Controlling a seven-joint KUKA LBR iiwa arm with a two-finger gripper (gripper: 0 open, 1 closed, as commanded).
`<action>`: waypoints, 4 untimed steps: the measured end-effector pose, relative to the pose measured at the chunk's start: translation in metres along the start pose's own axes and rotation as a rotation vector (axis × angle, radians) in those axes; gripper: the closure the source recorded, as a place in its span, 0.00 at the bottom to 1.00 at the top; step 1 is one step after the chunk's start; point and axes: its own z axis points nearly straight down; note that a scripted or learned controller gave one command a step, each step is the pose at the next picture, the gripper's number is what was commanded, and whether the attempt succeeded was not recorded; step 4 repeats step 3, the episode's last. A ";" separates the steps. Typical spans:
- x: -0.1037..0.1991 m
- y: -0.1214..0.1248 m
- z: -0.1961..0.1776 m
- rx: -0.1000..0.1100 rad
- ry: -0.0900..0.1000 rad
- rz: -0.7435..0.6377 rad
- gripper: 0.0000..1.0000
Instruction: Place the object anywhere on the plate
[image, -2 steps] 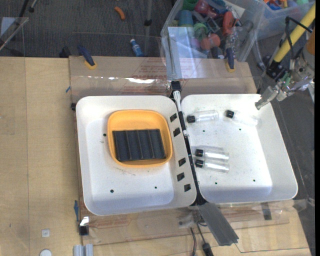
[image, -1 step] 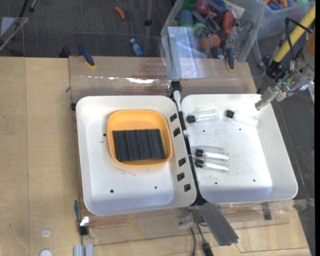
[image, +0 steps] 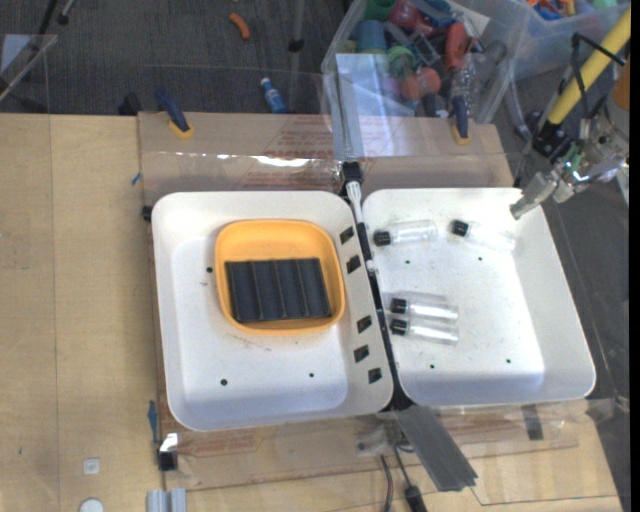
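Two shallow white bins sit side by side on the table (image: 70, 300), meeting along a dark seam that runs from far to near through the middle of the view. In the left bin (image: 190, 385) lies an orange plate (image: 279, 236) with rounded corners, and a dark ribbed block (image: 278, 290) rests flat on it, covering most of the plate's near half and leaving an orange border showing on every side.

The right bin (image: 520, 350) holds clear vials with black caps. One vial (image: 404, 235) lies on its side toward the far left of that bin, its cap pointing left toward the seam. A second, fainter vial (image: 480, 234) lies to its right, near the far right corner, with a small black cap at its left end. A pair of vials (image: 424, 318) lies touching each other around the bin's middle, caps toward the left.

The gripper (image: 524, 204) hangs at the far right corner of the right bin, over its rim, with the arm coming in from the right. Its tip is small and pale against the white bin, and I cannot tell how far its fingers are spread; nothing can be made out between them.

Beyond the bins, a clear container (image: 420, 60) full of colourful items stands on the far side of the table.
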 end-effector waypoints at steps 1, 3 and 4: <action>0.001 0.000 0.001 0.003 -0.001 -0.031 0.00; 0.001 0.001 0.001 0.003 -0.001 -0.119 0.00; 0.001 0.001 0.001 0.003 -0.001 -0.119 0.00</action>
